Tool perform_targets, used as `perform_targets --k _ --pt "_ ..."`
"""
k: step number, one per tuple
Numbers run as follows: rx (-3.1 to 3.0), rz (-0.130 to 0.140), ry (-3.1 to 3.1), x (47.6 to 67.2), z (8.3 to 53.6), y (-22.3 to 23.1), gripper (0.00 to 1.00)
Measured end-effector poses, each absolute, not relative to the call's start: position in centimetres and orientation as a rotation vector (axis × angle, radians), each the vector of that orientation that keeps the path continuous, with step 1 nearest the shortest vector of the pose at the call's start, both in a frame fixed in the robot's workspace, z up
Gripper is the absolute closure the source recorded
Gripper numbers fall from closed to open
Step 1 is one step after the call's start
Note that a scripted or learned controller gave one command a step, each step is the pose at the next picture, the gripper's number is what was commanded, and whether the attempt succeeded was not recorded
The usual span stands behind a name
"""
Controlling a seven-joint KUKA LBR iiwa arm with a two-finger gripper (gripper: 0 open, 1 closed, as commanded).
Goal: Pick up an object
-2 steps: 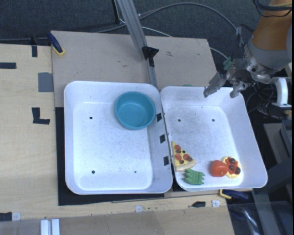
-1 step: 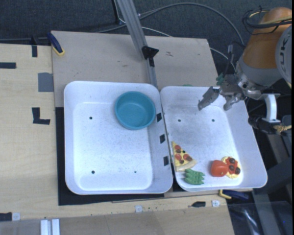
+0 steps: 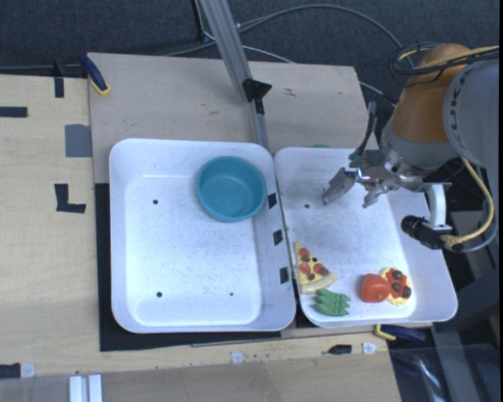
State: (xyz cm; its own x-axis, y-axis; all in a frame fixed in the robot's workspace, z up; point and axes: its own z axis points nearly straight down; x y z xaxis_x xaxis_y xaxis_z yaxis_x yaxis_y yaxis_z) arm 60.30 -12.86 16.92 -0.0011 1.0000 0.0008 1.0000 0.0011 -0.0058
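Currently my gripper (image 3: 352, 191) hangs spread and unloaded; pizza slice (image 3: 311, 269) lies well below, slightly left of it

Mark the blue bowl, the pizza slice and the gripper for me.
blue bowl (image 3: 230, 188): camera view, on the inner floor of the bowl.
pizza slice (image 3: 311, 269): camera view, on its topped face.
gripper (image 3: 353, 191): camera view, midway between the two fingertips.

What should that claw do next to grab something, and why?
Probably slide toward the near end of the right bin. The gripper hovers open with nothing between its fingers, while the pizza slice, green piece and red piece lie there.
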Motion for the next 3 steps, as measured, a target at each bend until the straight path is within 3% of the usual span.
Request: perform_targets --k 1,2,3 --pt "-2.217 0.005 -2.219 61.2 11.5 -12.6 0.0" --pt "-2.22 0.001 -2.223 61.3 12.8 -12.6 1.0" --pt "-2.222 -0.002 -2.224 61.5 17.0 -12.1 1.0"
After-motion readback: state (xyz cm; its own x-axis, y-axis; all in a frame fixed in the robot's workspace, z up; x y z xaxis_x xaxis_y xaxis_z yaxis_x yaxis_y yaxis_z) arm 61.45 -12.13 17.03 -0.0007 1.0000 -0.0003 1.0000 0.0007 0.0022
